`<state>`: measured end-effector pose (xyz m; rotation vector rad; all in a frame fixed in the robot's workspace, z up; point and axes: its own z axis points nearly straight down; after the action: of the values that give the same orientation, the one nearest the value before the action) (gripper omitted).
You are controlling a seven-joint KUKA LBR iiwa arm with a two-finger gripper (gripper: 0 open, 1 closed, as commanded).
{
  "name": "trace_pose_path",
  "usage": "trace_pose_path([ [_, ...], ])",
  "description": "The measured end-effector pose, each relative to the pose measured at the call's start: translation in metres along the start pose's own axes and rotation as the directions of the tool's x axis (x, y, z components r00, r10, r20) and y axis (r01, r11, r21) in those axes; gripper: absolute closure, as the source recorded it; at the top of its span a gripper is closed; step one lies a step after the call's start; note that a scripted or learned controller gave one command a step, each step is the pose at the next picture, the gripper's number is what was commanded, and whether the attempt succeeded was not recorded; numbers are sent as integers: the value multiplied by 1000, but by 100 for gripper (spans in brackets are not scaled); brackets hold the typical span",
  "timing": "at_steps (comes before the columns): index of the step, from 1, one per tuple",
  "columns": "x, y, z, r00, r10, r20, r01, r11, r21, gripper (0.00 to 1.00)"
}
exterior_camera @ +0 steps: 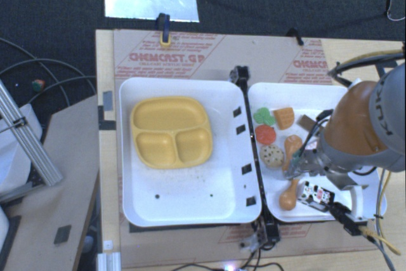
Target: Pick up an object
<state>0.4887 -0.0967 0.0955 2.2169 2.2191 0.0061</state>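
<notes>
On the cardboard-covered bench, the right white bin [279, 212] holds toy food around the gripper [295, 165], whose grip I cannot tell; the tan drumstick [288, 195] beneath it seems the likeliest pick, best approached with a straight descent centred on its shaft.

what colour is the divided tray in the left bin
Yellow; the divided tray shows best in the camera view.

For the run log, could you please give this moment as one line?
arm over right bin | pincer among toy foods | yellow tray in left bin
</notes>
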Motion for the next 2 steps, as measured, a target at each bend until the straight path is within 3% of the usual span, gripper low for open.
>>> trace_pose_path([
  [1, 72, 40, -113, 1000, -12, -2, 12, 1000, -8, 100],
  [2, 67, 36, -107, 1000, -2, -1, 2, 1000, 4, 0],
])
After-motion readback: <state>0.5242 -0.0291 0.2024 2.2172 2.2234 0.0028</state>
